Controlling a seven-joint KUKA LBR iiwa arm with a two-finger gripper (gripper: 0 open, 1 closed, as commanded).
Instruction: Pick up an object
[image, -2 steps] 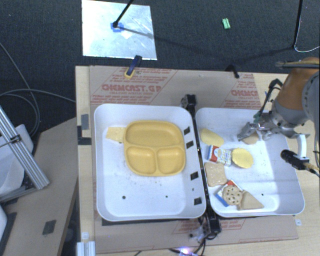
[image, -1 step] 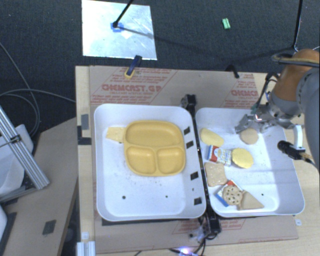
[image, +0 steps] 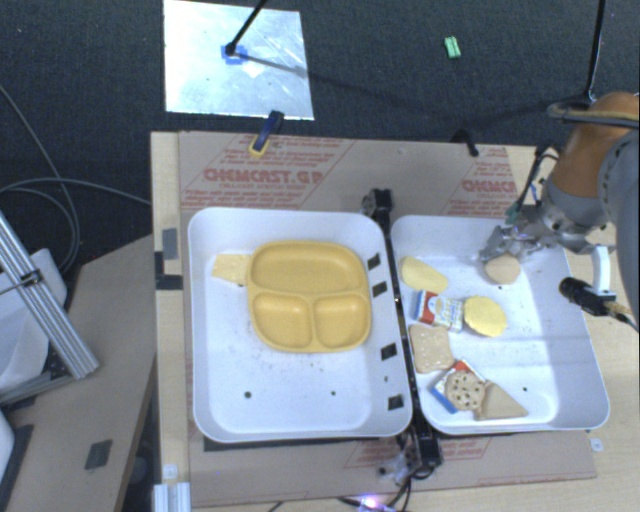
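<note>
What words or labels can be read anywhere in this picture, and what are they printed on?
"CHEMCAST GP", in red, on the brown protective sheet under the bins, at upper left.
The same red print, partly cut off, at upper right of the sheet; not readable in full.
Red print along the sheet's bottom edge: too blurred to read.
Small red, white and blue packet in the right bin: print too small to read.

2 bins sit side by side. The left bin (image: 215, 400) holds a divided tray (image: 306, 294), with a flat piece (image: 230, 268) touching its left edge. The right bin (image: 570, 375) holds several food pieces (image: 470, 330) grouped toward its left.
</note>
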